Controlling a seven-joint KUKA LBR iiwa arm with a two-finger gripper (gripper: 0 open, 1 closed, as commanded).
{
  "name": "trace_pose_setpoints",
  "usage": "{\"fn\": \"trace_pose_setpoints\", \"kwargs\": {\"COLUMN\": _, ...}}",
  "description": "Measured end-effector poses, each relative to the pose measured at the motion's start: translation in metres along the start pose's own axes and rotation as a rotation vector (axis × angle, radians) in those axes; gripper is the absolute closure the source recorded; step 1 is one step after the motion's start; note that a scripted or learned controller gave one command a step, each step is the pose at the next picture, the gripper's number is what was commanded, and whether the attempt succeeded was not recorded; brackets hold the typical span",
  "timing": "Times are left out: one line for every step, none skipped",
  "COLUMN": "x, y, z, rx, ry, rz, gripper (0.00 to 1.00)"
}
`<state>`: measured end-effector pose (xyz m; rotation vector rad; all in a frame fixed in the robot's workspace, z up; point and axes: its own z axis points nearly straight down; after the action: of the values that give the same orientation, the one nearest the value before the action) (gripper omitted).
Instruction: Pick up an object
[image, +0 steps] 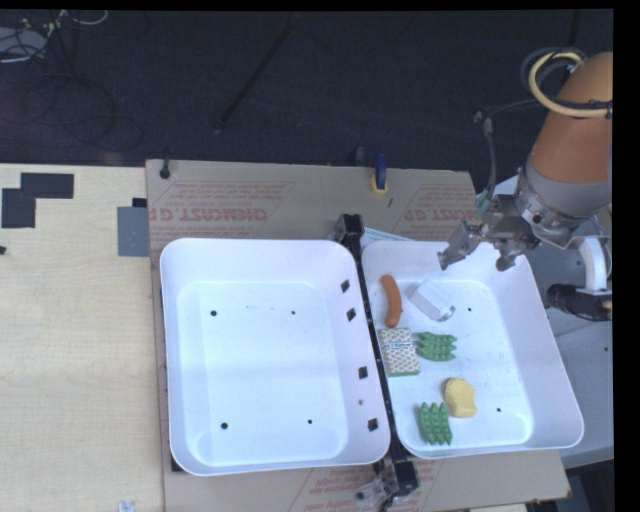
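From the overhead camera, the gripper hangs over the far edge of the right bin, its two fingers spread open with nothing between them. All the pickable stuff sits in that bin's near-left part: an orange sausage-shaped piece, a small white block just beside it, a checkered pad touching a green ridged piece, then a yellow lump next to a second green piece. The left bin has no objects. Biggest risk, probably: the pad and green piece are so snug that the fingers could land on both and shove instead of grab. The white block barely stands out from the bin floor, and the fingertips are blurry.
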<state>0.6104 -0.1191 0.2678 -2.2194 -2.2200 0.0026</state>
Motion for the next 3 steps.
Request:
{"fn": "trace_pose_setpoints", "kwargs": {"x": -0.057, "y": -0.077, "z": 0.08, "rx": 0.011, "ry": 0.001, "rz": 0.008, "gripper": 0.0}}
{"fn": "trace_pose_setpoints", "kwargs": {"x": 0.046, "y": 0.005, "z": 0.167, "rx": -0.002, "ry": 0.002, "rz": -0.01, "gripper": 0.0}}
{"fn": "trace_pose_setpoints", "kwargs": {"x": 0.038, "y": 0.022, "z": 0.171, "rx": -0.002, "ry": 0.002, "rz": -0.002, "gripper": 0.0}}
